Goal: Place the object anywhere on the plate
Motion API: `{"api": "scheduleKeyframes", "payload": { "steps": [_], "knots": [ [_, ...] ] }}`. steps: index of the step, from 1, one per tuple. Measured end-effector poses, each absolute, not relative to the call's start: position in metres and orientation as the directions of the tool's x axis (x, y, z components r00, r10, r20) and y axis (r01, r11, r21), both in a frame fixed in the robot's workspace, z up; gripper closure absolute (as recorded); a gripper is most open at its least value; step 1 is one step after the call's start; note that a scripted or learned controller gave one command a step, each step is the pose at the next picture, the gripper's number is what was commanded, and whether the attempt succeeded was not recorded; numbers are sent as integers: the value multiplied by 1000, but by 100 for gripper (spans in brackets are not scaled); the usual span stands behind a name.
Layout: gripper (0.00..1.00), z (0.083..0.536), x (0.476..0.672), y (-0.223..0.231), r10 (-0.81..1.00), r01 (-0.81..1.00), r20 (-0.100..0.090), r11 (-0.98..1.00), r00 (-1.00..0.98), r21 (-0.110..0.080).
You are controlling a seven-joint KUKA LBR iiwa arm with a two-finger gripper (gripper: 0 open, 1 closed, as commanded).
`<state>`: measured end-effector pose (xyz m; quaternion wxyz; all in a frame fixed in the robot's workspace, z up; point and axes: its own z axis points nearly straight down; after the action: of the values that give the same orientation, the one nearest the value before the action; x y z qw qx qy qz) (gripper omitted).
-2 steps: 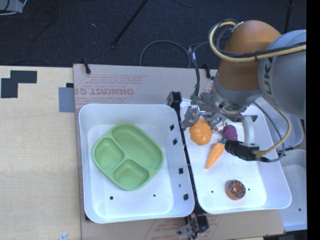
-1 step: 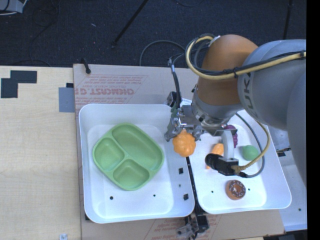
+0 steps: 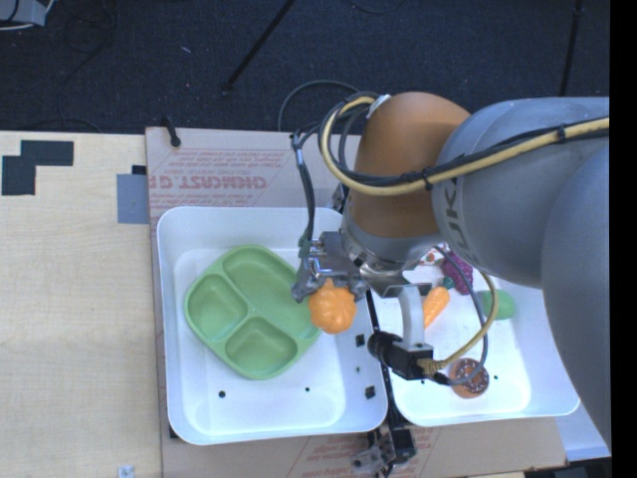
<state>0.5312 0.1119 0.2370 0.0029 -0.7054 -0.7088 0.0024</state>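
A green divided plate [image 3: 244,312] lies tilted in the left white bin [image 3: 259,406]. A round orange object [image 3: 331,309], shaped like a small pumpkin, hangs at the plate's right rim, over the gap between the two bins. My gripper [image 3: 326,295] comes down on it from above, with a dark finger [image 3: 300,288] against its left side and the other side hidden by the wrist. The gripper looks shut on the orange object.
The right bin [image 3: 518,396] holds an orange carrot-like piece [image 3: 436,305], a magenta item [image 3: 457,268], a green item [image 3: 504,306] and a brown round piece [image 3: 468,377]. The arm's bulk [image 3: 478,197] covers much of that bin. Cardboard [image 3: 219,172] lies under both bins.
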Motion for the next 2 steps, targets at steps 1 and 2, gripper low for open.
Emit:
{"api": "scheduleKeyframes", "payload": {
  "steps": [1,2],
  "knots": [
    [100,222,517,158,1000,1000,0,4,-4,-7],
    [100,233,507,203,1000,1000,1,5,-5,-5]
  ]
}}
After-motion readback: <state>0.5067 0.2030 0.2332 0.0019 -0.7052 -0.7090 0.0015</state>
